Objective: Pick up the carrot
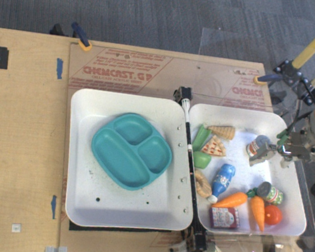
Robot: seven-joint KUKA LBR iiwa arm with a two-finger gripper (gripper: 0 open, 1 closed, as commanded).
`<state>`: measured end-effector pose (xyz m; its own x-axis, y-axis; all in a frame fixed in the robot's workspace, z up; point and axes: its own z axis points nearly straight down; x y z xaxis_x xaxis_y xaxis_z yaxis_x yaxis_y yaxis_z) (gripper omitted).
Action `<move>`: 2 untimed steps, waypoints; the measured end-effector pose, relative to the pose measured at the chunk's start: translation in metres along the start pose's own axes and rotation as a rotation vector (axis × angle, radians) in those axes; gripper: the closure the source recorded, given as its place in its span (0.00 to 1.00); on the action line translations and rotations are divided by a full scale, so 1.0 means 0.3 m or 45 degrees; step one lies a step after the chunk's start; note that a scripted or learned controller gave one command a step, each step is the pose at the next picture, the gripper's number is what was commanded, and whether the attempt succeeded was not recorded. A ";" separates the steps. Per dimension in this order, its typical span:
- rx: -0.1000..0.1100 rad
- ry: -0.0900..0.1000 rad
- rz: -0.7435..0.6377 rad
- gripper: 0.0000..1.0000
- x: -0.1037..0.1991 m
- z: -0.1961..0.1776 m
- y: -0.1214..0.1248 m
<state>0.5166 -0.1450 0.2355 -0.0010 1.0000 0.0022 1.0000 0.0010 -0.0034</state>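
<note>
Two orange carrots lie in the right bin (300, 189) near its front. One carrot (231, 200) lies slanted beside the blue bottle, and the other carrot (257, 212) points toward the front edge next to a red tomato (273, 216). My gripper (270, 151) reaches in from the right over the bin's upper right part, next to a small can (257, 144). It is well behind both carrots and apart from them.
The right bin also holds a blue bottle (223, 180), a green-capped jar (270, 192), a purple tub (224, 218), a pretzel (202, 183), a pizza slice (214, 147), a cone (222, 131) and green pieces (202, 138). A teal divided plate (132, 151) sits in the left bin (76, 198).
</note>
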 end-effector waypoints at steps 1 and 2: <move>0.001 0.000 -0.116 0.00 0.018 0.382 -0.126; -0.024 -0.010 -0.468 0.00 0.057 0.486 -0.104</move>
<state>0.4849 -0.1277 0.0898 -0.3602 0.9328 -0.0079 0.9327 0.3603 0.0142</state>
